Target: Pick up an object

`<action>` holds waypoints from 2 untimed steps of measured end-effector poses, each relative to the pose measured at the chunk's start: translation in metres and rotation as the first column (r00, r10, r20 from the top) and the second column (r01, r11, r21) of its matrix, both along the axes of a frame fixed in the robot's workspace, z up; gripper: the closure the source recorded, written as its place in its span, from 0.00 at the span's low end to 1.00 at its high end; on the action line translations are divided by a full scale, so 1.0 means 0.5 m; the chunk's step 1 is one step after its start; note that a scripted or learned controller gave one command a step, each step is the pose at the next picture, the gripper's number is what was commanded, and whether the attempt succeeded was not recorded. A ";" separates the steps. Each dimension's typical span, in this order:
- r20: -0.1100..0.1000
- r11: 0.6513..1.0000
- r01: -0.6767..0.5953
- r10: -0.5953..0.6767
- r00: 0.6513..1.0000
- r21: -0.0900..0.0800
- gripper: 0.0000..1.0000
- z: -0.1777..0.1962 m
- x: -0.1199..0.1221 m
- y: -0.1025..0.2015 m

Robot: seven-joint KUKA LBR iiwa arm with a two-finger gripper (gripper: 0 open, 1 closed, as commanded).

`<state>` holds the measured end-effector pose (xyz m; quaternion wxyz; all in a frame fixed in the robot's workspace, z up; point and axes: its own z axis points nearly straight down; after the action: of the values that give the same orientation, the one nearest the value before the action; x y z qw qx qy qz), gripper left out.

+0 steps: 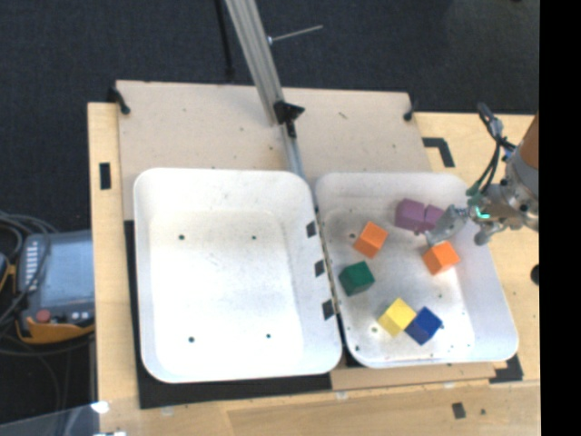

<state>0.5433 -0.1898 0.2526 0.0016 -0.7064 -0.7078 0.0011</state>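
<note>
two shallow white bins [227,189]: smooth plastic, faint sheen, dark specks | pale wooden bench top [263,103]: matt, unpainted board | slanted silver pole [254,39]: ribbed bare metal | orange, green, yellow, blue and purple blocks [370,239]: matt, smooth-faced | dark floor [91,25]: rough, carpet-like

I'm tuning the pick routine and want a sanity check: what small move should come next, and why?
Probably a short descent onto the orange block: the gripper hangs just above it, between it and the purple block, with nothing visibly held.
</note>
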 end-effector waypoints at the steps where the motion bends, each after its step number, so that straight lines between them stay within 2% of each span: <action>1: 0.005 1.000 0.000 0.000 1.000 -0.001 0.00 0.005 0.002 0.000; 2: -0.001 1.000 0.003 -0.003 1.000 -0.001 0.00 -0.119 -0.006 -0.009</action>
<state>0.5403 -0.1942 0.1929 0.0016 -0.7075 -0.7067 0.0017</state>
